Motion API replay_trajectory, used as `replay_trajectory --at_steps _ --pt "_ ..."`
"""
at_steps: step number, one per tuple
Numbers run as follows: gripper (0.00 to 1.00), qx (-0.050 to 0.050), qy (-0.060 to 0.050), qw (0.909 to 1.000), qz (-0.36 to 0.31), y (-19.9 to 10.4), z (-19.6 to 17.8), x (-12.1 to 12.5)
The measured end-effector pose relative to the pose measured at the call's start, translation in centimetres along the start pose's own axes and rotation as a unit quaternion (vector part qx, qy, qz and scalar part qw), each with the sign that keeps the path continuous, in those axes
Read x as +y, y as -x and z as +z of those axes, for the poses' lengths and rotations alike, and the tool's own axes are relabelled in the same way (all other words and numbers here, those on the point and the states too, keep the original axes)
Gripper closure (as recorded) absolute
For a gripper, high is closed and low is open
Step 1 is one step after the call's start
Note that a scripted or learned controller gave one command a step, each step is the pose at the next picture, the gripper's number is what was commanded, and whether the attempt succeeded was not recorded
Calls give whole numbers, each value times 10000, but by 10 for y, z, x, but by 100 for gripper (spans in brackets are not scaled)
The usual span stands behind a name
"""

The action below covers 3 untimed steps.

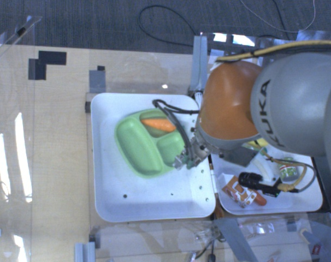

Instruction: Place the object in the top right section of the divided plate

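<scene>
- bins sit side by side on the pale bench (pixel 45 173); the left bin (pixel 116 201) holds a green divided plate (pixel 134 146).
- an orange carrot (pixel 159 125) lies in the plate's top right section, close to the upper rim.
- the gripper (pixel 186 158) hangs at the plate's lower right edge; whether the claw is apart or together cannot be told.
- the grey arm (pixel 296 102) with its orange band (pixel 228 100) covers the gap between the bins.
- the right bin (pixel 313 201) holds a red and white packet (pixel 239 192) and a green-labelled item (pixel 288 171).
</scene>
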<state>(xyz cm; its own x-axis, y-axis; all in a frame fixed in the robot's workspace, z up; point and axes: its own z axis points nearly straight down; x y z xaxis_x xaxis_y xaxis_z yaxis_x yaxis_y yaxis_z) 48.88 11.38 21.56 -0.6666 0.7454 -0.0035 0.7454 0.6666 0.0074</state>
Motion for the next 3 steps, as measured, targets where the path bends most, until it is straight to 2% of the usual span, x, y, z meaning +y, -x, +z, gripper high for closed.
replay_trajectory --at_steps 1,2,3 --pt "100 6 -19 9909 1349 14 31 3" --pt "100 1 -2 9994 -355 10 18 -9" --pt "100 -15 23 9998 -210 -1 -42 2"
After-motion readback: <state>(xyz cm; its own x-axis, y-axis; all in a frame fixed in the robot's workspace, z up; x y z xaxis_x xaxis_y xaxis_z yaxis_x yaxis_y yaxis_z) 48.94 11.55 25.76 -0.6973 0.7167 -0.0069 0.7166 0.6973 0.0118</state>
